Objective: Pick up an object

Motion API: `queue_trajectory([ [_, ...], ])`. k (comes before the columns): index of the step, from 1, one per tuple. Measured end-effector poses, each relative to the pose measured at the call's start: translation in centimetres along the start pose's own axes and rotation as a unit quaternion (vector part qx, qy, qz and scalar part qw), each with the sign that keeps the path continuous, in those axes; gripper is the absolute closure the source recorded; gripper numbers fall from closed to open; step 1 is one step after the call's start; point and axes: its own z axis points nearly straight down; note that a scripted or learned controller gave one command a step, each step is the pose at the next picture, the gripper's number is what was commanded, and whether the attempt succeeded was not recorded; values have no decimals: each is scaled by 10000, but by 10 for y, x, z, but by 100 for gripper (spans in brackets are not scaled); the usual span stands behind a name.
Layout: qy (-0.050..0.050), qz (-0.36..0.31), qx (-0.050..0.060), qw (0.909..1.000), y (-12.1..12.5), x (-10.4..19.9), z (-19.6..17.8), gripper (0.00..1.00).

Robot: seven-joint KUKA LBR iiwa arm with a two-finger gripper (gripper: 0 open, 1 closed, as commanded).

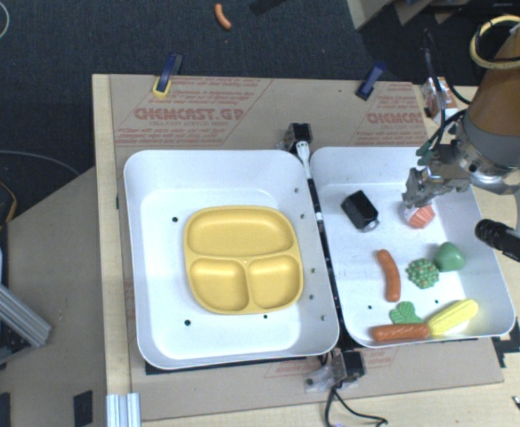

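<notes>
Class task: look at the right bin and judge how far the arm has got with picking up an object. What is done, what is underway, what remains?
Done: the gripper has reached the right bin and sits directly above the small pink-orange item. Underway: closing in on that item; whether it is gripped cannot be seen. Left: a clear grasp and lift. The sausage, broccoli and corn lie untouched.

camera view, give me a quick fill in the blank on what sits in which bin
1. The yellow divided plate lies in the ____ bin.
2. The toy corn cob lies in the ____ bin, near its front corner.
3. The tool hangs over a small ____ object.
4. The black block lies ____ of the tool in the view.

Missing words: left; right; pink; left
</notes>
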Motion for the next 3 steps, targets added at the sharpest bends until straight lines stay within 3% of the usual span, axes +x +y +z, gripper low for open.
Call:
queue_trajectory([
  [1,-3,-7,-21,10000,3,52,-11,100],
  [2,1,-5,4,10000,-8,106,3,100],
  [3,-5,8,-3,10000,-9,130,3,100],
])
